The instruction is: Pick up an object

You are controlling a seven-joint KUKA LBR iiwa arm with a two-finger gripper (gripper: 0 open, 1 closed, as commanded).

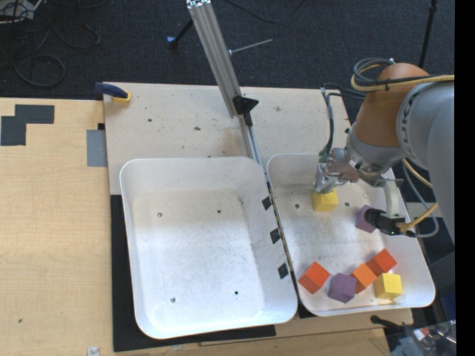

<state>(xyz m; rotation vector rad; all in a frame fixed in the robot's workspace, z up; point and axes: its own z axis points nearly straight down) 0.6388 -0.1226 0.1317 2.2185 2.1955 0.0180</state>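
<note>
In the right bin [308,239], a yellow cube [325,201] lies near the far left part of the floor. My gripper [327,185] hangs straight over it, its tip at or just above the cube's top face; the contact itself is too small to make out. A purple block [364,219] lies to the cube's right, close to the arm's cabling. Along the bin's near side sit an orange cube [315,277], a purple cube [342,287], an orange block [364,274], a red-orange block [383,261] and a second yellow cube [388,285].
The left bin [193,243] borders the right one along a shared rim with black clips [273,234]. A slanted aluminium bar [219,58] rises behind the bins. A blue and yellow clamp [111,91] lies at the bench's far left corner.
</note>
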